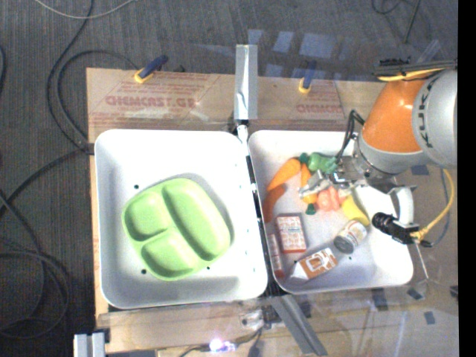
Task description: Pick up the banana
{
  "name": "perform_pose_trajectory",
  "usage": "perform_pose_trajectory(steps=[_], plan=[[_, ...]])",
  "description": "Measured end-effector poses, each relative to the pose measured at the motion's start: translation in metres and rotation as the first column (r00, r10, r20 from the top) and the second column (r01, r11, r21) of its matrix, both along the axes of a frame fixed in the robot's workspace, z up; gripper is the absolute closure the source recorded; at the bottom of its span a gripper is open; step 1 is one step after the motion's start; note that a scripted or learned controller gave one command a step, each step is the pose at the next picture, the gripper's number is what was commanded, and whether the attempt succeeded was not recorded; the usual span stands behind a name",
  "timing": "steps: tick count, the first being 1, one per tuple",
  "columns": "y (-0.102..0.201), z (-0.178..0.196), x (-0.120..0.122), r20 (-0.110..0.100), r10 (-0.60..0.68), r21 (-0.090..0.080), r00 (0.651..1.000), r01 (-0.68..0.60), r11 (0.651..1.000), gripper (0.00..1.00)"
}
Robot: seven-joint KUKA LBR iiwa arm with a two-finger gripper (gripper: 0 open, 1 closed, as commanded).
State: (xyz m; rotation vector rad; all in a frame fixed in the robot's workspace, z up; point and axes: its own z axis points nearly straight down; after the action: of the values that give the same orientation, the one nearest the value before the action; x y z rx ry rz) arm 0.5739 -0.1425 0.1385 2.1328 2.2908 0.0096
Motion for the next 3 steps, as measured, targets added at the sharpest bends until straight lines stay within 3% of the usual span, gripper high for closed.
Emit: perform_pose_trajectory(steps=[1, 2, 3], plan=[[-0.079, -0.010, -0.019, -0.013, -0.049, 0.005, 0.999, 0.049, 0.999, 0.00], [-0.072, -0.041, -0.015, -0.011, -0.038, 0.013, 0.999, 0.038, 0.999, 0.00], [-0.072, -0.044, -0.020, 0.001, 0.016, 0.010, 1.000, -0.016, 1.000, 0.00]])
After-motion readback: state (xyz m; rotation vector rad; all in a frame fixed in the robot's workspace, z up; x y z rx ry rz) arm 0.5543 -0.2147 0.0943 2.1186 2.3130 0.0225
